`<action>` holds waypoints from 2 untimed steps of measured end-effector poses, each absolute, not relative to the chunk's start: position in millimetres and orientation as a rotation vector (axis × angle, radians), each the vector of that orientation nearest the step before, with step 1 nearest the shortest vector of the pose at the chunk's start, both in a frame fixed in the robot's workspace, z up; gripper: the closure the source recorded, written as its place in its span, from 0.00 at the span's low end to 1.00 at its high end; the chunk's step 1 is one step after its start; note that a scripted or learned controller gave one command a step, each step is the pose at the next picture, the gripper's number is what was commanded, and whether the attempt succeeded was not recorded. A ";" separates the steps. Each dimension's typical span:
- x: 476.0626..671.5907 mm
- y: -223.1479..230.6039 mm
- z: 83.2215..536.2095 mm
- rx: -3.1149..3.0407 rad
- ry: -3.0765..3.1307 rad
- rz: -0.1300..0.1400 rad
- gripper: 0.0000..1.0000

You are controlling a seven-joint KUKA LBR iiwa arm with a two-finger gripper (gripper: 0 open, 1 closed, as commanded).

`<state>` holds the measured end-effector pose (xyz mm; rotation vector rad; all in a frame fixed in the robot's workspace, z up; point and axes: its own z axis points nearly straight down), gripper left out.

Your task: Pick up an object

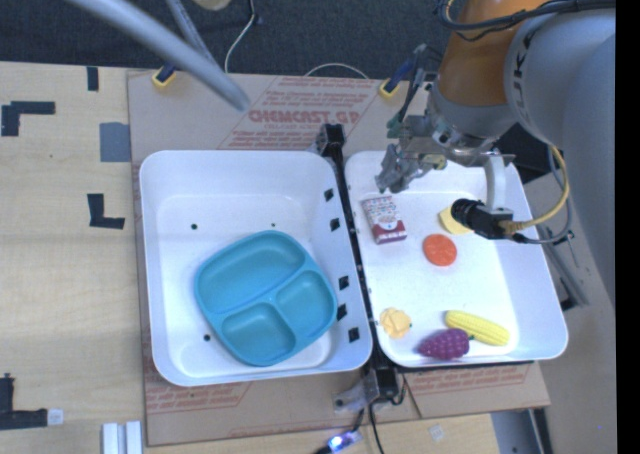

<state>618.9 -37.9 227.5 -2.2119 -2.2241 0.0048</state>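
My gripper (391, 179) hangs over the back left of the right bin (520, 272), just above a small red and white carton (383, 219). Nothing shows between its fingers. An orange round fruit (440, 250) lies in the middle of that bin. A yellow piece (451, 221) sits behind it, partly hidden by a black part of the arm. Along the front lie a small yellow item (395, 322), a purple grape bunch (443, 345) and a yellow corn cob (478, 326).
The left bin (170, 192) holds a blue divided plate (264, 296). A black divider with clips (345, 242) runs between the bins. Grey rods (120, 12) cross the upper left above the bench.
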 end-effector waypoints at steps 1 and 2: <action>612.4 15.1 234.6 -2.211 -2.226 0.003 1.00; 601.6 75.7 220.5 -2.209 -2.226 0.006 1.00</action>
